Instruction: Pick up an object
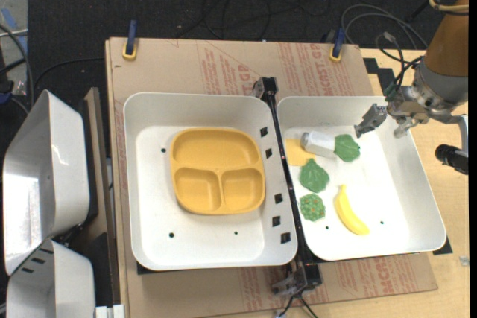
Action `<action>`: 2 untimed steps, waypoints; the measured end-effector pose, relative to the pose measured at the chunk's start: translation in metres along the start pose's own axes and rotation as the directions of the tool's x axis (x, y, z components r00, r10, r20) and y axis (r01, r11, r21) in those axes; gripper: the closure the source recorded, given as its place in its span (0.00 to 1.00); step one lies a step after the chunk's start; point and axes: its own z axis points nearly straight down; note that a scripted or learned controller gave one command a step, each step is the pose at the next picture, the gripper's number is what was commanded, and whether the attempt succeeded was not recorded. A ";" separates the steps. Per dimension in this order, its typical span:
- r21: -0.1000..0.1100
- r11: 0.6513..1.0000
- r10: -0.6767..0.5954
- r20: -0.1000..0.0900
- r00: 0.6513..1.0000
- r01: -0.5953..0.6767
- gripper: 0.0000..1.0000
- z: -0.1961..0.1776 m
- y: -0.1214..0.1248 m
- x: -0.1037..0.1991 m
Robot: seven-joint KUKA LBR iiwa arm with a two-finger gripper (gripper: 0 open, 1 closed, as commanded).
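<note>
Red lettering printed across the cardboard sheet [223,59] under both bins is too faint and skewed to read. In the right bin [402,227], the hand [387,119] hangs with fingers spread and nothing between them. At its eight o'clock lie a white tube [319,144] touching a green lump [346,148], two more green pieces [314,176] [311,207] and a yellow banana [349,212]. A yellow patch [295,153] is half hidden under the tube. The left bin [149,160] holds a yellow divided tray [218,170].

Two bins [149,160], one tray [218,170], three greens [314,176], one banana [349,211].
</note>
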 end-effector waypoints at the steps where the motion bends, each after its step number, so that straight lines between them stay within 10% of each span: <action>1: -0.014 1.000 -0.003 0.003 1.000 0.003 0.00 -0.008 0.003 0.001; 2: -0.011 1.000 -0.001 0.003 1.000 0.001 0.00 0.036 -0.002 0.002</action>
